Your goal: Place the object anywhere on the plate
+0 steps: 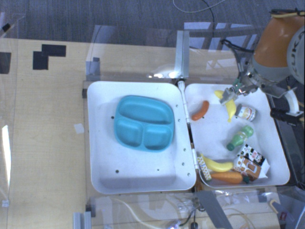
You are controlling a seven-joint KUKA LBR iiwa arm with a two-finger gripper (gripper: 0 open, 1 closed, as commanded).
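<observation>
Blue plate, three compartments, lying flat in the middle of the left bin, nothing on it. My arm reaches in from 3 o'clock, its orange band high over the far corner of the right bin. My pincer hangs low at about 1 o'clock in that bin, right at the upper end of a yellow banana; whether its tips are apart or pressed on the fruit I cannot tell from this angle. Banana lies on the bin floor, well apart from the plate. At 10 o'clock in the same bin, an orange sausage. Just beside the banana at 3 o'clock, a small jar. Centre: a green bottle, lying tilted. At 6 o'clock: a second banana touching a carrot, and beside them a printed carton
</observation>
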